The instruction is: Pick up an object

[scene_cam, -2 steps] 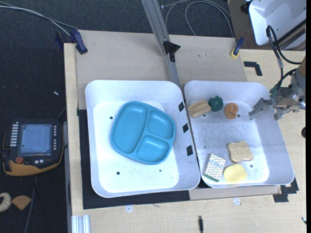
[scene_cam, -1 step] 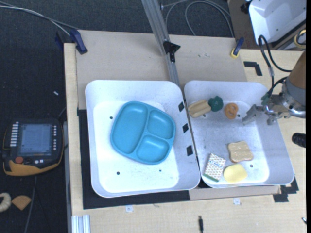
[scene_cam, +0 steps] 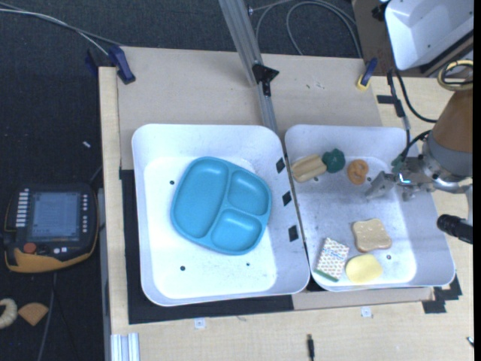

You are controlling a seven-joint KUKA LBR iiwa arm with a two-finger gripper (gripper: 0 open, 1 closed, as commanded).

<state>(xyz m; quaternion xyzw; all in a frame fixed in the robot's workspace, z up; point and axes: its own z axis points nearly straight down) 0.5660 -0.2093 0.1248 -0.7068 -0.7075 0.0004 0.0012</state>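
A: Where is the arm (scene_cam: 451, 138)?

B: It comes in from the right and bends over the right bin (scene_cam: 331, 138), its wrist above that bin's right wall. The gripper (scene_cam: 385, 184) points left, low over the bin floor, in the upper half.

A: Open or closed?

B: Spread — the two fingers (scene_cam: 373, 189) stand apart, with bare floor between them. They pinch nothing.

A: What is there to pick?

B: Several things, all in the right bin. Along its far edge: a tan roll (scene_cam: 308, 167), a dark green piece (scene_cam: 334, 158) touching the roll's right end, and an orange piece (scene_cam: 358, 171) just beside the gripper's tips. Near the front edge: a toast slice (scene_cam: 371, 235), a yellow lump (scene_cam: 364, 268) in front of it, and a patterned packet (scene_cam: 331, 258) to the lump's left.

A: And the left bin (scene_cam: 150, 224)?

B: A blue divided plate (scene_cam: 221, 204) lies in its middle.

A: Any writing?

B: The packet bears a fine print — too small to read.
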